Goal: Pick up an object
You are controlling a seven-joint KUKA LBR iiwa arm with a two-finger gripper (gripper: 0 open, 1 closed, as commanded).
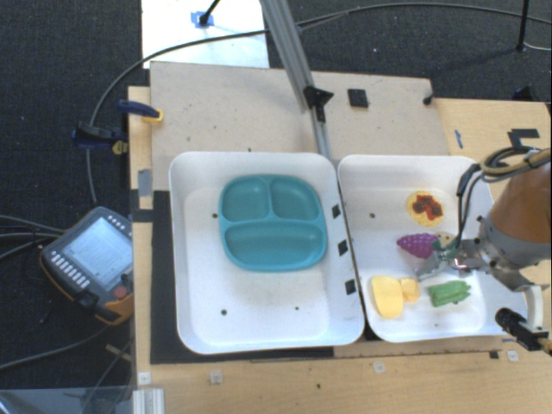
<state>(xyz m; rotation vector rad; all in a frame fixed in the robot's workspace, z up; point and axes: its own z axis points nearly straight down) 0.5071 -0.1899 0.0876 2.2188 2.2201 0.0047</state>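
We count two white bins, the left bin [185,257] and the right bin [371,188]. There is one teal divided plate [272,222], and four toy foods: pizza [426,204], purple grapes [416,245], yellow piece [388,296], green piece [449,293].

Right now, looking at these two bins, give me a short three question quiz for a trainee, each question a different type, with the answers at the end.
1. True or false: the teal divided plate lies in the right bin.
2. Multiple choice: which item lies nearest the hand? A) the small pizza-like toy B) the purple grape toy C) the teal divided plate
3. Fill in: the green toy lies beside a ___ toy along the right bin's near side.

Key: 1 false, the plate is in the left bin. 2 B. 3 yellow.
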